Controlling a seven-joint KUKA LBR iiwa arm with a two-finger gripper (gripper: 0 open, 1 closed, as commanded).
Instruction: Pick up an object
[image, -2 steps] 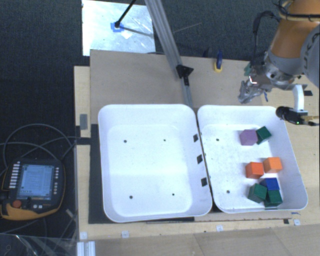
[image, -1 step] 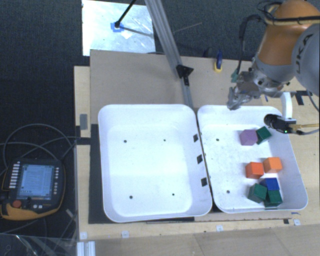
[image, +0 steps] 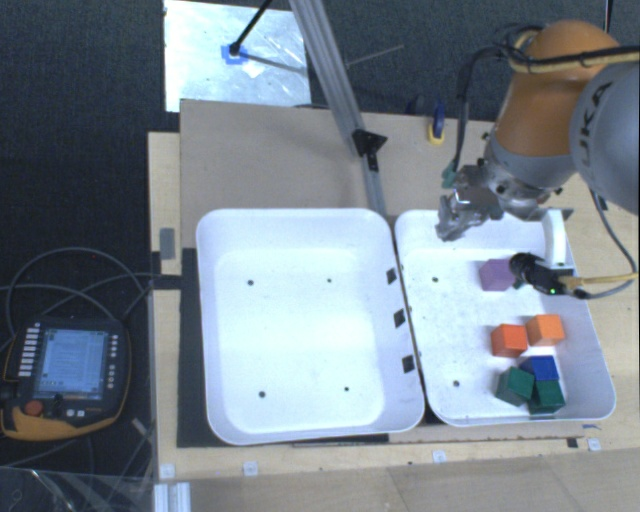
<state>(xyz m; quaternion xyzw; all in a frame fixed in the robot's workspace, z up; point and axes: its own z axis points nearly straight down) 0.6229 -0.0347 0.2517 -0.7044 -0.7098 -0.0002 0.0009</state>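
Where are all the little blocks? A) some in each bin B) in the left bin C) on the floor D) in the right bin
D: the purple block, orange blocks, blue block and green blocks all lie in the right bin.

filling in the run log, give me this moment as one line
gripper: over right bin's far edge, nothing seen held | purple block: in right bin, apart from gripper | orange, blue, green blocks: near corner
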